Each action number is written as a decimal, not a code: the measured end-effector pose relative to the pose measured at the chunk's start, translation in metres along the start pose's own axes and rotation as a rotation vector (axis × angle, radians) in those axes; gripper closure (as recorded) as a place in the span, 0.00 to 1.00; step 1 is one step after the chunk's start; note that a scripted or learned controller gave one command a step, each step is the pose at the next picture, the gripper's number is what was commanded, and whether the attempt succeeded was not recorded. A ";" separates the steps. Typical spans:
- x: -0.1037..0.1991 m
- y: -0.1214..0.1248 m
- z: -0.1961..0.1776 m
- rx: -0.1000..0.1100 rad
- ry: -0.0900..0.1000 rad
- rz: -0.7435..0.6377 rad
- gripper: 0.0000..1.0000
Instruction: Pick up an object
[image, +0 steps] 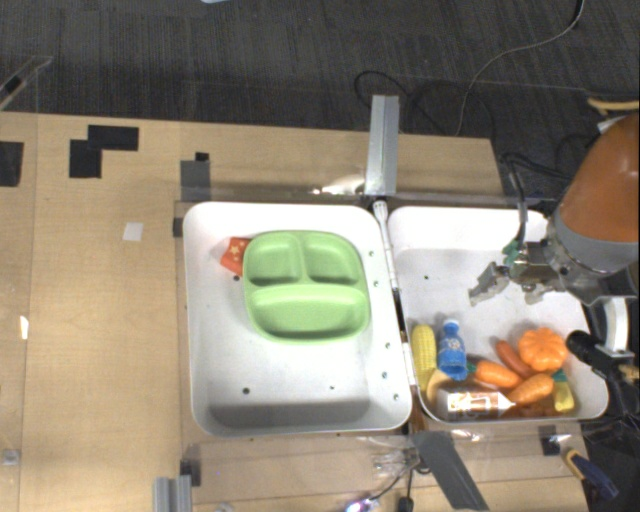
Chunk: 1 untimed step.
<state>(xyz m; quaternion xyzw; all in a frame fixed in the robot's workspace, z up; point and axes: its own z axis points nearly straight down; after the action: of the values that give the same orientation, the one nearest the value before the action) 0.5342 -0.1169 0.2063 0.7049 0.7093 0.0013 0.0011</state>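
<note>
The grey two-finger gripper (492, 284) hangs with jaws spread, pinching nothing, over the right white plastic bin (440, 235); toward five o'clock lies a round orange toy pumpkin (543, 347).

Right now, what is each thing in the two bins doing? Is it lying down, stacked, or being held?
Green tray: lying flat in the left bin, compartments up.
Red card: partly tucked under the green tray.
Corn: lying in the right bin.
Blue bottle: lying beside the corn.
Carrots: piled with the other toys.
Orange pumpkin: sitting on the pile.
Gripper: above the right bin, holding nothing.
</note>
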 end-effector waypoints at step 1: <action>0.025 -0.031 0.102 -0.001 0.000 0.029 0.00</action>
<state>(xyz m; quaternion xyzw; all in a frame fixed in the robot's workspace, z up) 0.5035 -0.0920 0.1045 0.7152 0.6989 0.0016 0.0013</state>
